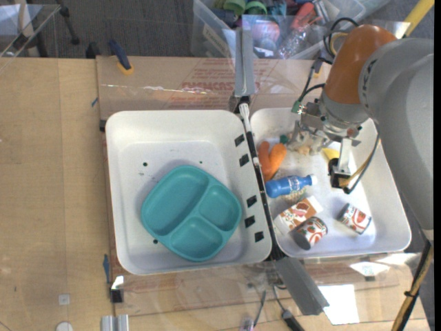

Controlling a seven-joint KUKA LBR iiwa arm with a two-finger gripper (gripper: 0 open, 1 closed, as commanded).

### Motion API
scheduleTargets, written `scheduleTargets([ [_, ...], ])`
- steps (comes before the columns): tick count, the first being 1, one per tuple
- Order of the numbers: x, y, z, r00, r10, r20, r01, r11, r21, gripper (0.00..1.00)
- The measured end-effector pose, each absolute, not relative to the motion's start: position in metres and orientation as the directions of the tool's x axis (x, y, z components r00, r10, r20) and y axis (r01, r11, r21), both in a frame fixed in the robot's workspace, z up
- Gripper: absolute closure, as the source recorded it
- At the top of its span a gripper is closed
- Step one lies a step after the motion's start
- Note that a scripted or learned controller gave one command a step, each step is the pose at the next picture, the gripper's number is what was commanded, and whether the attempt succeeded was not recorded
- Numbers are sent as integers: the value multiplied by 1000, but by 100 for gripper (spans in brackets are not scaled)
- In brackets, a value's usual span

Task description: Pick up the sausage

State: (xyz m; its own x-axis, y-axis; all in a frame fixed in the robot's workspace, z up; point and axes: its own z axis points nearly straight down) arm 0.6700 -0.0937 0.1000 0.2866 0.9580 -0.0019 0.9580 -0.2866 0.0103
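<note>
The sausage [262,158], a slim orange-red piece, lies lengthwise against the divider at the left side of the right bin [393,212]. An orange carrot-like toy [275,158] lies touching it on its right. My gripper [303,141] hangs over the back of the right bin, just right of the carrot-like toy and a short way from the sausage. Nothing can be made out between its tips.
A blue bottle [289,185] lies mid-bin below the sausage. Red-and-white packets [298,214] [311,231] [355,218] sit near the front. The left bin [124,185] holds a teal divided plate [191,214]. A clear tub of toys [275,12] stands behind the bins.
</note>
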Motion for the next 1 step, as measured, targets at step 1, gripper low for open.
scheduleTargets([
  [1,667,-82,266,198,980,0,980,-198,1,100],
])
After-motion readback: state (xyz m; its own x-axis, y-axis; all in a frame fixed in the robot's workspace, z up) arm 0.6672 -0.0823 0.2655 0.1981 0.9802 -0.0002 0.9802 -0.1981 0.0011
